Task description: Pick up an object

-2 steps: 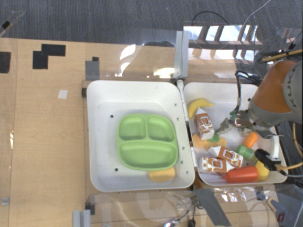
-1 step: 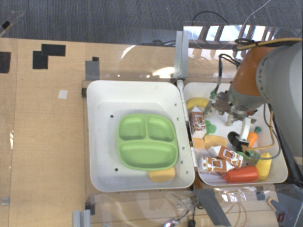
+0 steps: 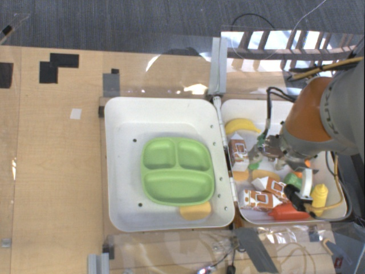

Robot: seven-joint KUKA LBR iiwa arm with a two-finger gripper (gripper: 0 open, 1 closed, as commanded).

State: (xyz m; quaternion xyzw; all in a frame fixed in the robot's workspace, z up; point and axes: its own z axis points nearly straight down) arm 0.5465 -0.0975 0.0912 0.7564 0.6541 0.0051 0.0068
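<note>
- arm low over right bin, wrist hides the jaws; can't tell if wide or shut.
- targets packed tight there: banana, cartons, red item, mustard.
- risk: clutter → jaws straddle 2 items or clip one's edge, grasp slips.
- left bin: green tray, yellow piece at its edge, well apart from the arm.

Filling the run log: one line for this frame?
arm: low over right white bin | end effector: among toy food beside yellow banana | green divided plate: left white bin | grasp: unconfirmed

Single fixed camera above the table, looked down at a slant, both white bins mid-frame, arm entering at right.
</note>
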